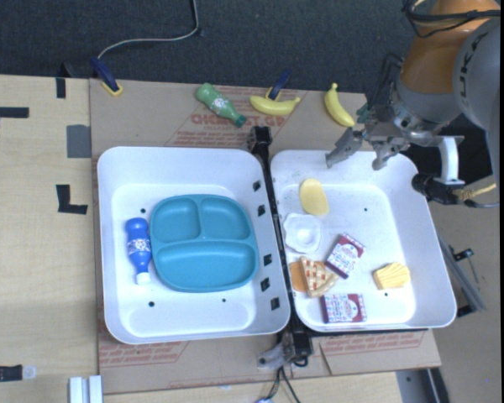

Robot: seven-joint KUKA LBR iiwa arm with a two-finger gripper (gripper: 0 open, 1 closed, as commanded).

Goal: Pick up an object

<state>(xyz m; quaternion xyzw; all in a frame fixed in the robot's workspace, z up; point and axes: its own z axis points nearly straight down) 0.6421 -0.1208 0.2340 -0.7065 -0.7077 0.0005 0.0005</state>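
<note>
starting nearest the camera: right bin [441,296] has a red-and-white carton [343,307] lying flat by the front wall, a pizza slice [312,276] just left of it, a yellow cheese wedge [391,275] to the right, a second red carton [344,255] tilted mid-bin, a small white cup [301,232] beside the divider, and a yellow lemon-like piece [313,197] further back. left bin [118,225] holds a blue divided plate [204,242] with a blue bottle [138,249] lying along its left edge, long axis running front to back. gripper [363,148] sits over the back rim of the right bin, fingers spread apart and nothing between them. nearest candidate looks like the yellow piece: it lies down-left of the claw, toward the camera, long axis roughly front to back, with clear floor around it, so a short move that way plus a descent should do. cartons and pizza are crowded, riskier. beyond the bins on the cardboard: two bananas, one [274,104] behind the divider and one [338,107] just left of the wrist, plus a green bottle [219,104] lying tilted. those are outside the bins, unlikely targets.
</note>
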